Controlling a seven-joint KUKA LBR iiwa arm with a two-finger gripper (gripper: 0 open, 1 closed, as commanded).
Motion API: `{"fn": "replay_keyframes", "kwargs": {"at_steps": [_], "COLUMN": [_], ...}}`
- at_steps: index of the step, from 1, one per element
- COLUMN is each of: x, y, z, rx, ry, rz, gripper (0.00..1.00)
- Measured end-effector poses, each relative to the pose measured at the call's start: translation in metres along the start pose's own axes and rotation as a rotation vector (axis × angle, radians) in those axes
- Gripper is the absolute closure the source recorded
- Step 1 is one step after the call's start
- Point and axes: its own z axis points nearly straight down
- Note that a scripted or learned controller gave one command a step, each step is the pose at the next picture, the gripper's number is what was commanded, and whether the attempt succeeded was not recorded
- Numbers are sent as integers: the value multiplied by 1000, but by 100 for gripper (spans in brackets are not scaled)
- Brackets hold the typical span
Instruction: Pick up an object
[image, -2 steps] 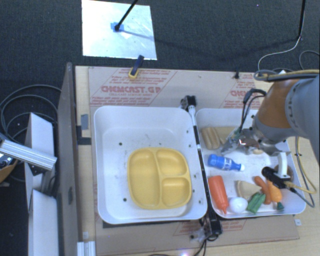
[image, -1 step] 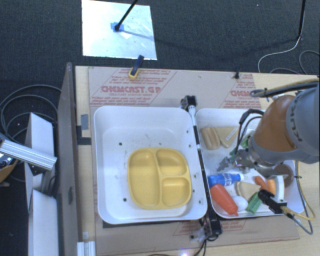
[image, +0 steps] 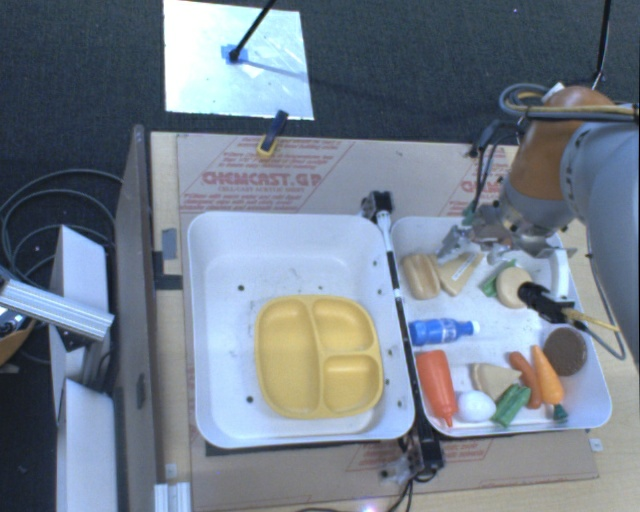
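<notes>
Nearest the camera, both white bins sat side by side on the bench. Left bin (image: 215, 300) held a yellow tray (image: 318, 354), lying flat and centred. Right bin (image: 598, 405) held the pickable clutter: a bun (image: 420, 275), blue bottle (image: 440, 330), red pepper (image: 436, 386), egg (image: 476, 406) and carrot (image: 547, 374), crowded close together, so any grasp risked neighbours. Gripper (image: 462, 242) hung low over that bin's far end, just beside the bun, presumably choosing a target. Whether its jaws were apart or together could not be told; nothing showed between them.
</notes>
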Motion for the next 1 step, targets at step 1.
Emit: {"fn": "replay_keyframes", "kwargs": {"at_steps": [1], "x": [30], "y": [2], "z": [40], "rx": [11], "ry": [0], "rz": [1], "gripper": [0]}}
